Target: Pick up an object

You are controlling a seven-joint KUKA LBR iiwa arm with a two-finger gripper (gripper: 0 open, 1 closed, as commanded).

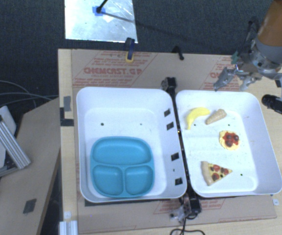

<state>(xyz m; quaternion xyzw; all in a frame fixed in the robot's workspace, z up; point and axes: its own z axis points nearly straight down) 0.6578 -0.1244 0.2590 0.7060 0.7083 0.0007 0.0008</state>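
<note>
The hand [227, 79] hangs over the worktop [106, 67] just beyond the far edge of the right bin [265, 131], near that bin's far left corner; whether it is wide or narrow cannot be told, and nothing shows in it.

Right bin contents: a yellow banana [197, 116] and a tan cone-shaped piece [215, 116] side by side near the far edge, a round pizza-like piece with red topping [229, 139] at centre, and a pizza slice [214, 172] toward the near edge. All lie loose and well apart from the hand.

Left bin [121, 99] contents: one blue divided plate [122, 166] in the near half, its three compartments bare.
</note>
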